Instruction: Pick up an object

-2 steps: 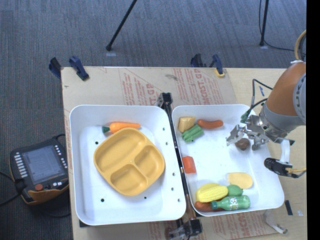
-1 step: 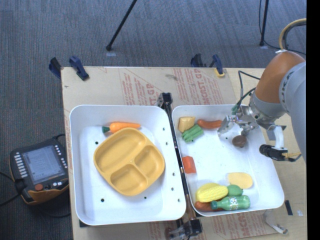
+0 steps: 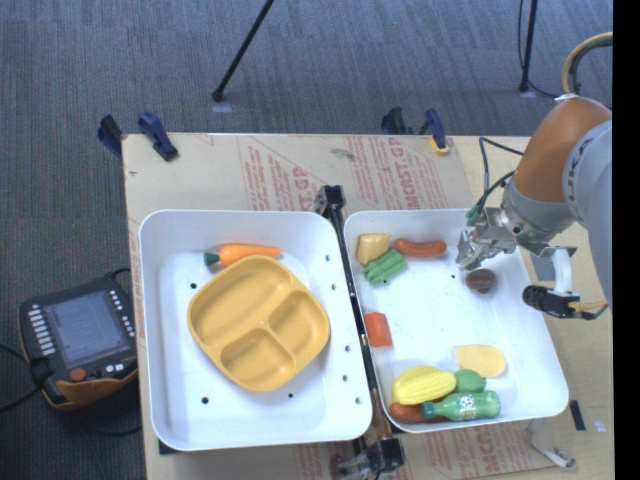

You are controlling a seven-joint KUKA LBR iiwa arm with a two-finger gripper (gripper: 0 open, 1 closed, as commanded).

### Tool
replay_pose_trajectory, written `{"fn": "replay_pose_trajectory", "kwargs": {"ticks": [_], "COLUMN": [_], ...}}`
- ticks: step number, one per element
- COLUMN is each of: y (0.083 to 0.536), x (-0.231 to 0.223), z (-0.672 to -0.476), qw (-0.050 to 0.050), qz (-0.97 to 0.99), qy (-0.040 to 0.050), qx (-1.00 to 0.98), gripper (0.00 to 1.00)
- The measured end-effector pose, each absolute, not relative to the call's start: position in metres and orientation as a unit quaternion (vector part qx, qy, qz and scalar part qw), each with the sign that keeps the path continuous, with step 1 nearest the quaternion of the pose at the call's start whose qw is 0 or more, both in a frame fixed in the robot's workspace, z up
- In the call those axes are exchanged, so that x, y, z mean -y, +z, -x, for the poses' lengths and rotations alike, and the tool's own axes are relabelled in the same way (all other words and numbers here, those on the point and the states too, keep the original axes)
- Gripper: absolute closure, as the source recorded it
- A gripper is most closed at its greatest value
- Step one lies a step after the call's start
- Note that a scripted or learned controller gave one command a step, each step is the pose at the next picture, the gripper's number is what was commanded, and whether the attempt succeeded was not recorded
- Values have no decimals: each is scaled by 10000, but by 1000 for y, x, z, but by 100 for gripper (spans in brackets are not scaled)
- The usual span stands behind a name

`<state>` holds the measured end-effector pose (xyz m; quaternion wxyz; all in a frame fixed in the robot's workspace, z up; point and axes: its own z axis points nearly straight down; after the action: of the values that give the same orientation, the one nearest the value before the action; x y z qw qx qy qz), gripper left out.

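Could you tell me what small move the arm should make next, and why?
Probably a short descent straight onto the brown round object. The gripper sits just above it at the right bin's far right side, nothing is seen between its fingers, and no other item crowds that object.

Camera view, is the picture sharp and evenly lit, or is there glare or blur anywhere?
Camera view: soft, even light, faint shadows, no harsh glare on the white bins; slightly soft overall, the claw too blurred for detail; the yellow tray reads clearly.
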<state>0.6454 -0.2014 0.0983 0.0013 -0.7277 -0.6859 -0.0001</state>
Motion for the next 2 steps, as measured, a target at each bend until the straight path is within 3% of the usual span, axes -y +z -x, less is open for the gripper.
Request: {"fn": "replay_pose_trajectory", "kwargs": {"ticks": [1,2], "y": [276,407], "x": [192,201], "z": [-645,-552], "qw": [-19,-31], "qz": [7286,7173], "qy": [-12,-10], "qx": [6849,6967], "gripper": [100,100]}}
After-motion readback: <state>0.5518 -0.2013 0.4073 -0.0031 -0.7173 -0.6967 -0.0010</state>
